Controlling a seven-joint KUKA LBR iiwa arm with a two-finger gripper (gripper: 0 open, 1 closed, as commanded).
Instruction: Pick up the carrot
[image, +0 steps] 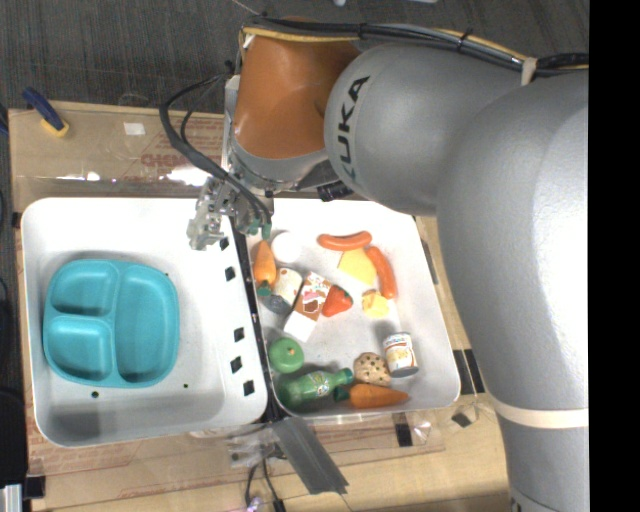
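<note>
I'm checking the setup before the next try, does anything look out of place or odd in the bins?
Nothing spilled or broken. The toy food is jumbled in the right bin; a carrot lies flat at its near edge, another by the divider. The gripper hangs over the left bin, off both carrots. The teal tray sits flat.

One fixed camera, we see from above bench (90, 130), looking down at slant. Both white bins in frame: left bin (40, 300) toward image left, right bin (430, 300) beside it at centre. Far edge of bench at top of frame, near edge at bottom. Arm (480, 150) enters from right, sits close under lens, bulks large, covers upper right. We read mid-range framing; bins span most of width.
</note>
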